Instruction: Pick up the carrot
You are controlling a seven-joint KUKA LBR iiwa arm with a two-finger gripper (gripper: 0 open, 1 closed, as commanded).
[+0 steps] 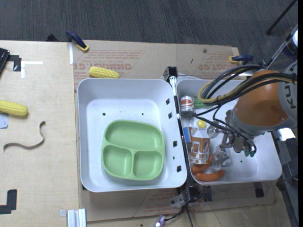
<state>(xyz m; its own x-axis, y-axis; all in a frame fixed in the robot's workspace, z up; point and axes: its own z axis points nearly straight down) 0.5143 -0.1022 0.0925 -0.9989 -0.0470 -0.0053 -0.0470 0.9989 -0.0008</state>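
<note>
The carrot [209, 176] is an orange stub lying flat along the front wall of the right bin [265, 171]. My gripper [221, 161] hangs just above and slightly right of it, pointing down from the orange-banded wrist [259, 104]. I see nothing held in it. A white and orange carton [200, 145] lies right next to the carrot on its far-left side, and part of the carrot's left end tucks under it.
A small can [187, 104] and a yellow piece [202, 124] lie at the right bin's left wall. The left bin [90, 126] holds a green divided plate [133, 150]. Two corn cobs [104, 72] [13, 109] lie on the bench. Black cables [222, 86] loop over the right bin.
</note>
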